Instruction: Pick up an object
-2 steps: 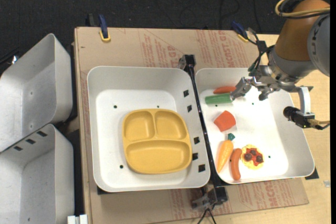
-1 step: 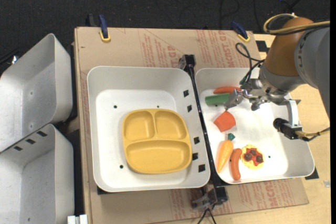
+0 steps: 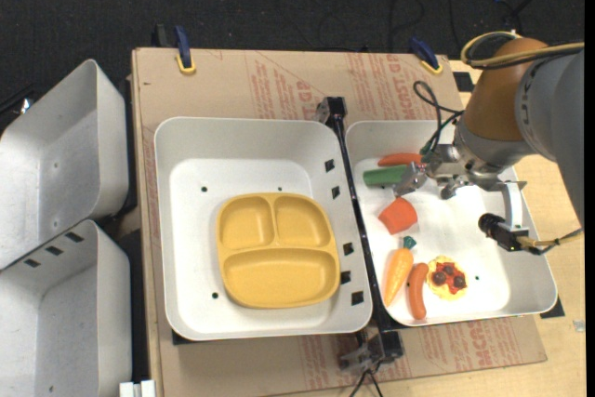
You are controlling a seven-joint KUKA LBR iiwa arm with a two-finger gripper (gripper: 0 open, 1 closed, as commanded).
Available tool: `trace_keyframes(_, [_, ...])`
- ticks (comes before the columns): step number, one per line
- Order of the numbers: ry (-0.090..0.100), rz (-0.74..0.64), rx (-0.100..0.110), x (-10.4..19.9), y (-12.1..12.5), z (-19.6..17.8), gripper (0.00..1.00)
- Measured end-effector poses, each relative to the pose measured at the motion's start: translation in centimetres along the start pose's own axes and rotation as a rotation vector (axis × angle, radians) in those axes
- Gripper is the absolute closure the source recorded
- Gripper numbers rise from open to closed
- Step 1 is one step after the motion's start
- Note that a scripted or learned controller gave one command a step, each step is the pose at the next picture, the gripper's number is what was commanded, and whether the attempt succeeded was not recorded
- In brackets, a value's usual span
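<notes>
The right bin (image 3: 521, 293) holds several toy foods. A green piece (image 3: 384, 175) and a red chili (image 3: 400, 159) lie at its far left. In front of them sits an orange-red chunk (image 3: 398, 216). Near the front lie a carrot (image 3: 397, 272), a red sausage (image 3: 417, 290) and a small yellow tart with red topping (image 3: 447, 277). My gripper (image 3: 429, 176) hangs over the far part of this bin, right beside the green piece and the chili, with the grey arm (image 3: 521, 107) behind it. Nothing visibly held.
A yellow divided plate (image 3: 276, 248) lies in the left bin (image 3: 186, 200). A black divider (image 3: 351, 209) runs between the bins. A black cable fitting (image 3: 497, 231) hangs over the right bin's right side. White containers (image 3: 56, 200) stand off the bench's left.
</notes>
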State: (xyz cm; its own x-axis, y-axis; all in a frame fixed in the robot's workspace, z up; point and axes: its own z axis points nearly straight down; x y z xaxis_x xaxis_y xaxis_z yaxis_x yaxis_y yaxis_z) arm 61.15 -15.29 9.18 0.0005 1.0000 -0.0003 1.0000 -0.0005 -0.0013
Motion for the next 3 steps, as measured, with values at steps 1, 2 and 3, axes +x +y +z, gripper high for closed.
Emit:
trace_keyframes(1, [-0.001, 0.000, -0.003, 0.0, 0.1, -1.1, 1.00])
trace_keyframes(2, [-0.001, -0.001, -0.006, -0.6, 0.5, -7.3, 1.00])
trace_keyframes(3, [-0.002, -0.002, -0.007, -1.5, 0.8, -13.2, 1.00])
